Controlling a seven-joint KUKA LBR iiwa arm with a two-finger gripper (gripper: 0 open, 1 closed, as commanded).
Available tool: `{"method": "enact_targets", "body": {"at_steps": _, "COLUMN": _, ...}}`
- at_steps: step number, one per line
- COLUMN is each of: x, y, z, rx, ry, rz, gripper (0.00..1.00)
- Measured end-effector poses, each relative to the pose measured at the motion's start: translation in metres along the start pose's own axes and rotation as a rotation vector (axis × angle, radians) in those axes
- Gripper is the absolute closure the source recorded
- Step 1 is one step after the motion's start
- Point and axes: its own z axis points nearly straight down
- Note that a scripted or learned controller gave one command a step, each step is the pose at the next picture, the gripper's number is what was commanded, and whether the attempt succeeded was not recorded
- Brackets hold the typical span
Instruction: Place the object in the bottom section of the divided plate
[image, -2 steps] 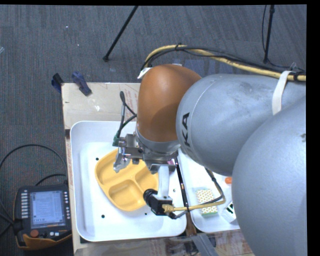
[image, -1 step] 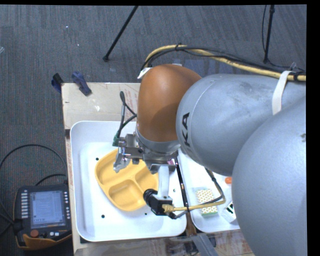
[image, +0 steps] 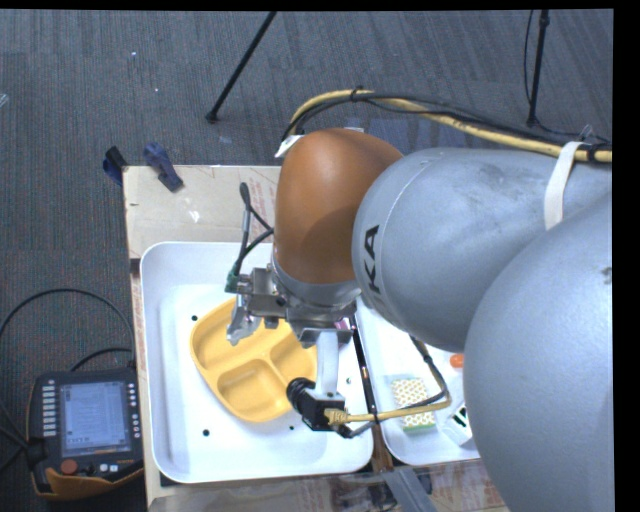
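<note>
A yellow divided plate (image: 243, 388) lies in the left white bin (image: 165, 300), tilted in the view, with one larger section toward the front and two smaller ones behind. My gripper (image: 240, 326) hangs over the plate's back left section, close to its surface. The wrist and the orange band hide the plate's back right part. I see no object between the gripper and the plate, and no loose object in the plate's sections that show.
The right bin (image: 400, 452) holds a pale green-and-white block (image: 411, 416), a small orange thing (image: 457, 360) and a white-green item (image: 461, 421), partly under the arm. A blue clamp (image: 161, 166) sits on the bench's back left corner. A teach pendant (image: 86, 418) lies on the floor at left.
</note>
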Motion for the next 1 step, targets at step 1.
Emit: {"method": "enact_targets", "body": {"at_steps": 1, "x": 0.0, "y": 0.0, "z": 0.0, "rx": 0.0, "ry": 0.0, "rz": 0.0, "gripper": 0.0}}
